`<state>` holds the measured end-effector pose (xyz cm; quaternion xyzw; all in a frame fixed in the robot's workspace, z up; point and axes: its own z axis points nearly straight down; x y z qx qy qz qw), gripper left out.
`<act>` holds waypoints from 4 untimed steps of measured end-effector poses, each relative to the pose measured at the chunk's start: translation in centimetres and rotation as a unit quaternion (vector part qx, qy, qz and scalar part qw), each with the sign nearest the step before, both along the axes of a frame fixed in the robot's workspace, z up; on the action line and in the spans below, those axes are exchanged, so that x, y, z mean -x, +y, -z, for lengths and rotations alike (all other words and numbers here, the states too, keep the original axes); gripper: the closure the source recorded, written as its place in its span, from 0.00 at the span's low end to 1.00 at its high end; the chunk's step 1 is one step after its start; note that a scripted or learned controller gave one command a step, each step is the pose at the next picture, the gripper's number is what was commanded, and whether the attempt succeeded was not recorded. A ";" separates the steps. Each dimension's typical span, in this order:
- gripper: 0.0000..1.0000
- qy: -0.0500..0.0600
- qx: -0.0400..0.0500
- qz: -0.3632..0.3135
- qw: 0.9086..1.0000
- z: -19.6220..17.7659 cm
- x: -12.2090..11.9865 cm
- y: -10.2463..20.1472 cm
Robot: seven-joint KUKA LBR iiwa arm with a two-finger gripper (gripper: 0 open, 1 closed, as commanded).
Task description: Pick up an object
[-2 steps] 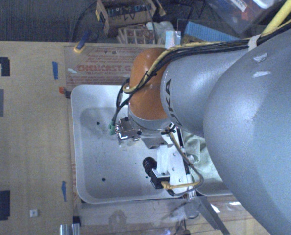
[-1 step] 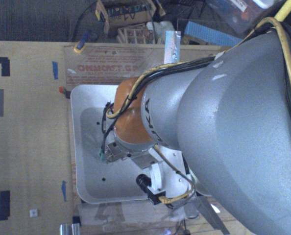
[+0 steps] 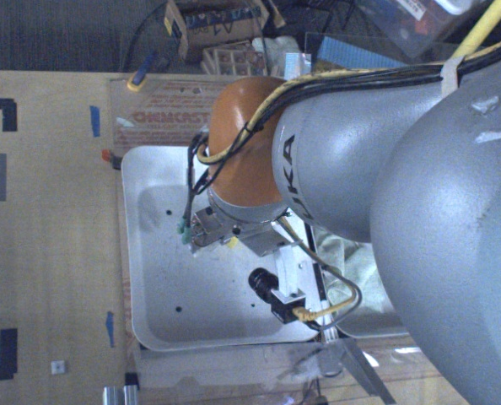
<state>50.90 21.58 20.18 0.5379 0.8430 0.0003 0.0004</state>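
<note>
- Camera view: the gripper (image 3: 196, 230) hangs low over the left bin (image 3: 149, 310), under the arm's orange band (image 3: 238, 142).
- Whether it is spread or pressed together cannot be told, as the wrist hides it.
- A small green thing (image 3: 183, 226) sits right at its left edge; I can't tell if it is held.
- A pale cloth (image 3: 345, 258) lies to its right, in the other bin.

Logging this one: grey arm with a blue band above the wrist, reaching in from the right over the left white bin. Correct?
Not quite. The band above the wrist is orange, not blue, as the camera view shows. The rest stands: the grey arm reaches in from the right over the left white bin.
</note>
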 end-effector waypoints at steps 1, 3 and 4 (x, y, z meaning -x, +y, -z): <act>1.00 0.001 0.000 0.102 0.995 5.6 -3.3 0.2; 1.00 0.002 0.001 0.317 0.948 2.3 -1.1 -2.7; 1.00 0.003 0.001 0.388 0.922 3.6 2.2 1.0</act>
